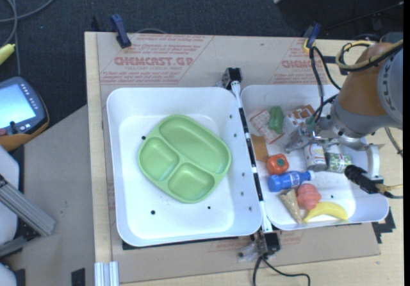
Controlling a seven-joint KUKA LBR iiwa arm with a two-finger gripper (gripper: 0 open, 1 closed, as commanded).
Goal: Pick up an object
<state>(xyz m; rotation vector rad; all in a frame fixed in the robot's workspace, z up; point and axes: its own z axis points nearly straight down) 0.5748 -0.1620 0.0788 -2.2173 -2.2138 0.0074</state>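
Note:
The right bin [378,211] holds several small objects. Among them are a green piece [276,118], a red-and-white packet [259,122], an orange round fruit [278,163], a blue bottle [288,180], a pink-red fruit [308,195], a banana [328,211] and a cone [291,204]. My gripper [306,140] is low in this bin, just right of the green piece and above the orange fruit. A small labelled can [336,163] lies just right of it. I see nothing clearly held.
The left bin [122,150] holds a light green divided plate [184,158]. The grey arm with its orange band [362,86] covers the right bin's far right part. Black cables [368,182] trail over the bin's right rim. A divider rail [246,150] separates the bins.

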